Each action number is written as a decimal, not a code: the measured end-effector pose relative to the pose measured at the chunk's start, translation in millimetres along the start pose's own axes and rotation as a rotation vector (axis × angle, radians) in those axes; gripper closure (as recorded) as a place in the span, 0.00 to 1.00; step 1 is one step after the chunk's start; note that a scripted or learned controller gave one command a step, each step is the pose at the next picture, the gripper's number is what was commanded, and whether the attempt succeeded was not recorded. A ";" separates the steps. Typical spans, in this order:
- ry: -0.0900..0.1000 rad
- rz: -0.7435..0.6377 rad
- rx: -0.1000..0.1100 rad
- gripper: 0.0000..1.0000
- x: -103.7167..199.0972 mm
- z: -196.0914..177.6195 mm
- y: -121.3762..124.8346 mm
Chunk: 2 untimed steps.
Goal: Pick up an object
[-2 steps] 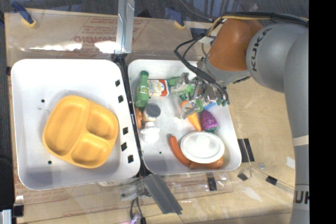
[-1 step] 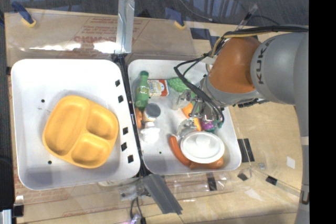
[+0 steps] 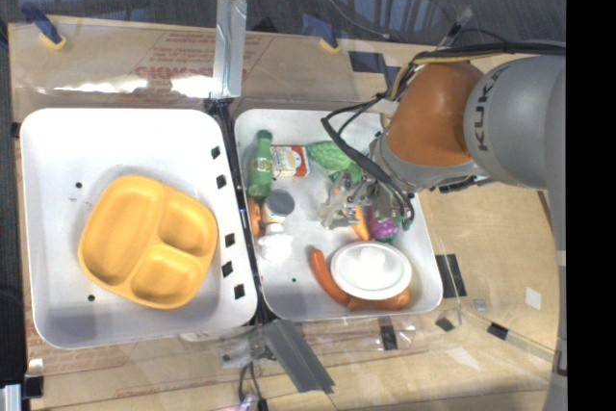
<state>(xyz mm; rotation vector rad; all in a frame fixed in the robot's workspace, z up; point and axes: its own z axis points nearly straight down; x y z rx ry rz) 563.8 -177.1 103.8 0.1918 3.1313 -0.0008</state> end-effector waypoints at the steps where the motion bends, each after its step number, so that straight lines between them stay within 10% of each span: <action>1: -0.003 0.294 0.001 1.00 -28.3 -112.9 22.1; 2: 0.001 0.294 0.001 0.00 -27.4 -110.8 22.3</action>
